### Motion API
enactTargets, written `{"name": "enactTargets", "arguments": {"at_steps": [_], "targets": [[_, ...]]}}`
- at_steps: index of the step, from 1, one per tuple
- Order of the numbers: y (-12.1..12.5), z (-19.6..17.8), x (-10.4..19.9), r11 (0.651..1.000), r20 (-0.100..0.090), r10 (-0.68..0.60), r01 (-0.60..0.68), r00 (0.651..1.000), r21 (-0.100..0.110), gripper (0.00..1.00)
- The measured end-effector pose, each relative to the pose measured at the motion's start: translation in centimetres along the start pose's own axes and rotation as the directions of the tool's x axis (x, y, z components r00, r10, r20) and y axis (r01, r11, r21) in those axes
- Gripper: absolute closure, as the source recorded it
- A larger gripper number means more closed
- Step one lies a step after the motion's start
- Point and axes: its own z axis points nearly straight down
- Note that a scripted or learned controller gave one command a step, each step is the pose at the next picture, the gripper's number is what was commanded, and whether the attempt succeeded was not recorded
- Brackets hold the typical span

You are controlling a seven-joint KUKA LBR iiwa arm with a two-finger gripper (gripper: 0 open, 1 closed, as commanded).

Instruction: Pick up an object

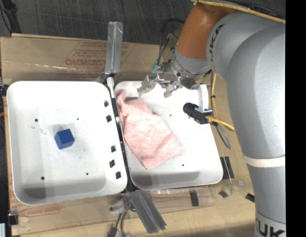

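Pink cloth in right bin | gripper spread open, holding nothing, above cloth's far edge

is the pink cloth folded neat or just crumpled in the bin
Crumpled. The pink cloth lies in a loose, uneven heap with wrinkles and ragged edges in the right bin, against its left wall.

Your arm fills the right side, a grey link running top to bottom. The orange band sits above the wrist near the top centre. From there the wrist bends down and left. Claw points left, its two fingers spread apart, nothing between them.
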Motion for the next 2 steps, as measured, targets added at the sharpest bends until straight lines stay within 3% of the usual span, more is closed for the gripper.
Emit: {"name": "enactTargets", "arguments": {"at_steps": [1,2], "targets": [[1.4,11.5,-3.2,1.000,0.000,0.022,-0.022,1.000,-0.004,0.00],[-6.4,11.5,-7.5,0.998,0.000,-0.057,0.057,0.998,-0.003,0.00]]}}
